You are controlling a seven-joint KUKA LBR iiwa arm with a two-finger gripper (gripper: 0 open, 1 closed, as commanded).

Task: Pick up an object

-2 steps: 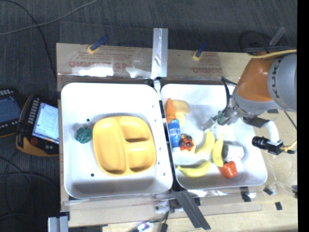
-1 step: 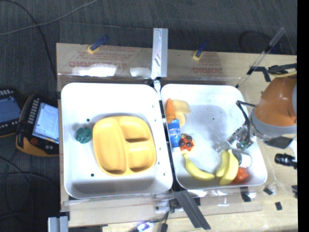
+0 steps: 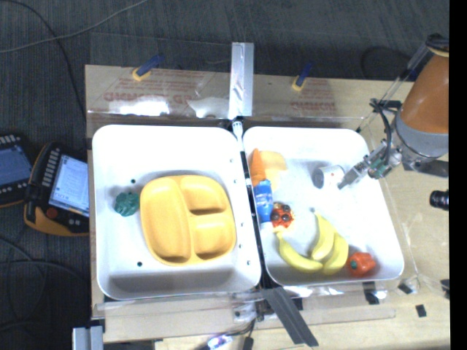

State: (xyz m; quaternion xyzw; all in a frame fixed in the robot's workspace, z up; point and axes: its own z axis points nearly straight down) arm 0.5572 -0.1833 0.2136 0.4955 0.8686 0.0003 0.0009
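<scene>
While bananas (image 3: pixel 315 246) fill the right bin (image 3: pixel 379 217), yellow tray (image 3: pixel 188 217) in left bin (image 3: pixel 109 195), claw (image 3: pixel 350 178) grip unclear.

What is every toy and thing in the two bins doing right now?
Yellow tray: lying flat in the left bin, nothing in its compartments.
Green toy: on the bin floor, left of the tray.
Bananas: lying in the right bin, untouched.
Red toy: resting by the bananas' right end.
Grey cup: tipped on its side.
End effector: low in the right bin, beside the cup.
</scene>
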